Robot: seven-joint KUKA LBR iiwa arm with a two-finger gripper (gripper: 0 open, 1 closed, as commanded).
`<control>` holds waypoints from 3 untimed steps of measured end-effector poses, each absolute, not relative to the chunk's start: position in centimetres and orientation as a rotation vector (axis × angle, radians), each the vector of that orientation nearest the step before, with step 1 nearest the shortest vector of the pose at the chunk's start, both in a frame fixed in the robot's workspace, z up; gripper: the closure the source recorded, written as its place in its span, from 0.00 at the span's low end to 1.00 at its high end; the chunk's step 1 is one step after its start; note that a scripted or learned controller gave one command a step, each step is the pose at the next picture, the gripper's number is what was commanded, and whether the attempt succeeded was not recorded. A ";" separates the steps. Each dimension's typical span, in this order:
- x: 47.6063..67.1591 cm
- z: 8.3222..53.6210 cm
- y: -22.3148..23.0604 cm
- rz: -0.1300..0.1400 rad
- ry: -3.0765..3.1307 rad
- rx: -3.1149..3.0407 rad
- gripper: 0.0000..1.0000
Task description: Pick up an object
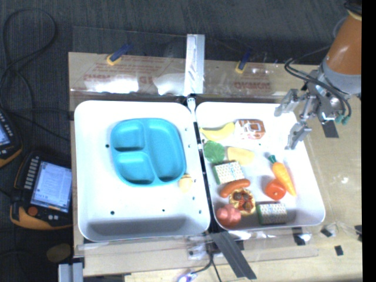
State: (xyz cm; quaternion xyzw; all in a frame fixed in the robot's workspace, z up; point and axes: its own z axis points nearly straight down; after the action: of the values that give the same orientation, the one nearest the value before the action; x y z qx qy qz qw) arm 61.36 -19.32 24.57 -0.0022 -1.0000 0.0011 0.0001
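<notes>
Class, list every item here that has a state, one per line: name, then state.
Blue plastic sectioned plate: upright in the left white bin.
Small pale yellow piece: beside the plate's corner.
Orange toy carrot: lying flat in the right white bin.
Yellow toy banana: lying flat.
End effector: open, over the right bin's far corner, holding nothing.

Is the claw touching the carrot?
Apart. The camera view shows the claw up at the bin's far right corner, with bare white floor between it and the carrot.

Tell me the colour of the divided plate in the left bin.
The divided plate is light blue, seen best in the camera view from above.
</notes>
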 end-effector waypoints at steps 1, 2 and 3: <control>56.3 8.9 -18.2 0.001 -3.001 -0.959 0.00; 63.1 11.7 -14.2 0.011 -2.856 -1.277 0.00; 57.8 9.2 -18.0 0.008 -2.455 -1.959 0.00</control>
State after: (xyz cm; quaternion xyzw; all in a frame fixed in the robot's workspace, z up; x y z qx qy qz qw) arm 57.77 -18.05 9.22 -0.6238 -0.7816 0.0026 0.0005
